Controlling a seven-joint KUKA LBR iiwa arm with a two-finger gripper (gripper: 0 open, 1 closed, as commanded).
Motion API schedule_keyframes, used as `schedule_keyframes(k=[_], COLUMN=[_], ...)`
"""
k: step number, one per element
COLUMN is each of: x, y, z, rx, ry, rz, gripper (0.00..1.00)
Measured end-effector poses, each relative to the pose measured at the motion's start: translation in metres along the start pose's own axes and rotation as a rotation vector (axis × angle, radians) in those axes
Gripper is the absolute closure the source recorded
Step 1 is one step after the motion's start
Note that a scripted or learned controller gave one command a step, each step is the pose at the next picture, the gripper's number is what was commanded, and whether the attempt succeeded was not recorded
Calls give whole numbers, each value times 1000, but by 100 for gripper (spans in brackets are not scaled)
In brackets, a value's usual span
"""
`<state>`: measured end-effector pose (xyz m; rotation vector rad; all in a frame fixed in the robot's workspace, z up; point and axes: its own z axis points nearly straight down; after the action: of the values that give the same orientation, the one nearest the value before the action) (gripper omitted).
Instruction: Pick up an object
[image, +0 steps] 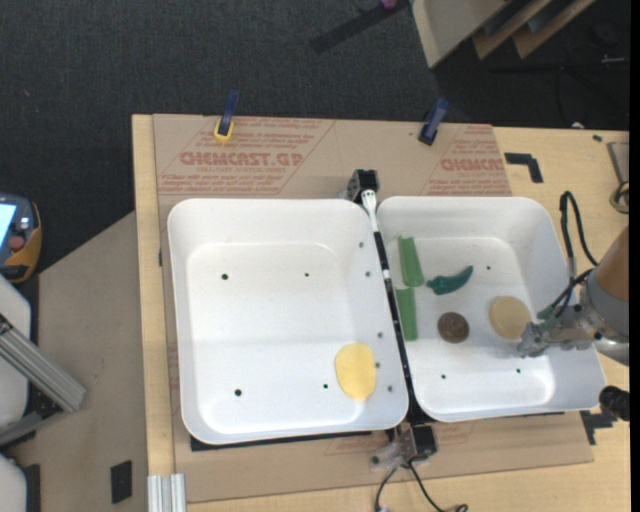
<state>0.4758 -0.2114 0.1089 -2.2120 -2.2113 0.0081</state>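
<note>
The right bin (480, 395) holds a long green strip (408, 285) along its left wall, a curved teal piece (452, 281), a small round brown object (453, 327) and a tan disc (508, 317). A yellow oval object (356, 370) lies near the front right of the left bin (250, 410). My gripper (533, 340) comes in from the right and sits low in the right bin, just right of and below the tan disc. I see nothing held by it.
Both bins rest on a brown cardboard sheet (300, 150) fixed with a yellow clamp (225, 127) and a blue clamp (433, 121) at the back. A black cable (568, 230) runs along the right bin's right side.
</note>
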Motion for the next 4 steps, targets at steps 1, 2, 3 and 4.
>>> schedule_keyframes(k=[1, 2, 3, 4], x=[22, 74, 81, 79], y=[41, 1, 4, 44], z=[-120, -66, 29, -82], rx=[-28, -5, -13, -28], ry=[-11, -1, -6, -10], rz=[-6, -3, 0, -3], gripper=[100, 100, 100, 100])
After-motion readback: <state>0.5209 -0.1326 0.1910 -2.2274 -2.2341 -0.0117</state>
